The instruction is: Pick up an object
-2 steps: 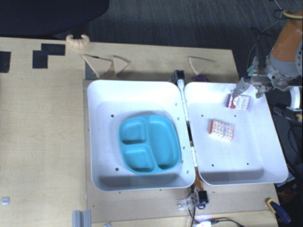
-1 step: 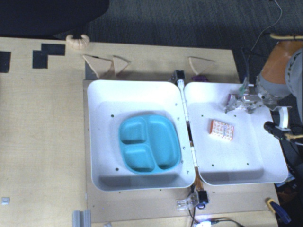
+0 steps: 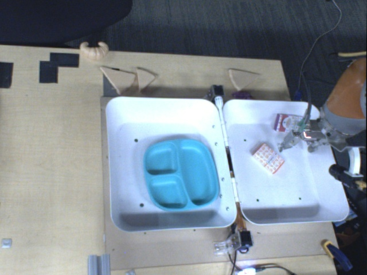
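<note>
Item 1: light wooden tabletop (image 3: pixel 51 171), carrying 2 shallow white plastic bins side by side; a small clip with wires (image 3: pixel 238 242) lies at its near edge, below the seam between the bins.

Item 2: left white bin (image 3: pixel 123 153), holding 1 turquoise plastic divided tray (image 3: pixel 180 173) with 3 compartments, lying flat near the bin's middle.

Item 3: right white bin (image 3: pixel 287 202), holding 2 objects in its far half. Nearer: a flat rectangular packet with a red-and-white checked pattern (image 3: pixel 268 157), lying at a slant on the bin floor, apart from the walls. Farther: a small dark-red and white box (image 3: pixel 281 122), near the far wall.

Item 4: grey arm with an orange band (image 3: pixel 347 99), entering from the right over the right bin's far right part. Its metal claw (image 3: pixel 298 133) sits just right of the dark-red box and above and right of the checked packet; nothing is seen between its fingers, and the view is too small and glary to tell how far they are parted.

Item 5: 3 folded tan card pieces (image 3: pixel 137 76) on the tabletop beyond the bins.
</note>
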Controlling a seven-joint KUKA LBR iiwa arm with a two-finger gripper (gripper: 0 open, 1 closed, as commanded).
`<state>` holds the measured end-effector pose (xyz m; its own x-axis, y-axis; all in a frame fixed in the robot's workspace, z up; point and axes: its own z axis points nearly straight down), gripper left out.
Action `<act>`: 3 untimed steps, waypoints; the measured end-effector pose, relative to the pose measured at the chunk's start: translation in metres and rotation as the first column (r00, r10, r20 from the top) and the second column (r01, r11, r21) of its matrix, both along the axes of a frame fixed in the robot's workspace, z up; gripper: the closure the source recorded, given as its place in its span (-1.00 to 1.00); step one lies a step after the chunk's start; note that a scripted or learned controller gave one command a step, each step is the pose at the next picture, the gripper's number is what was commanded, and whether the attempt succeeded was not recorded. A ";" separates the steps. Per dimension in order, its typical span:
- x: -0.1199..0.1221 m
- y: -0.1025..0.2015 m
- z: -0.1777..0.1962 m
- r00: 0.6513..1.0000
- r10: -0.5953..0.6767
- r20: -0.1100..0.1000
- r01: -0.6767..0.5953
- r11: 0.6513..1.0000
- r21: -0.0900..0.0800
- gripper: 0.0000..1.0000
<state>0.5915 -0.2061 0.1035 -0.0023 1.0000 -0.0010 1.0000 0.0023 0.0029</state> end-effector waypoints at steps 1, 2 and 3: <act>-0.038 0.036 -0.017 1.000 -0.001 0.004 0.001 1.000 -0.001 -1.00; -0.102 0.070 -0.016 1.000 -0.002 0.007 0.002 1.000 -0.001 -1.00; -0.100 0.070 -0.005 1.000 -0.001 0.013 0.001 1.000 -0.003 1.00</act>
<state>0.4919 -0.1366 0.0988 -0.0017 1.0000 -0.0035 0.9999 0.0017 0.0161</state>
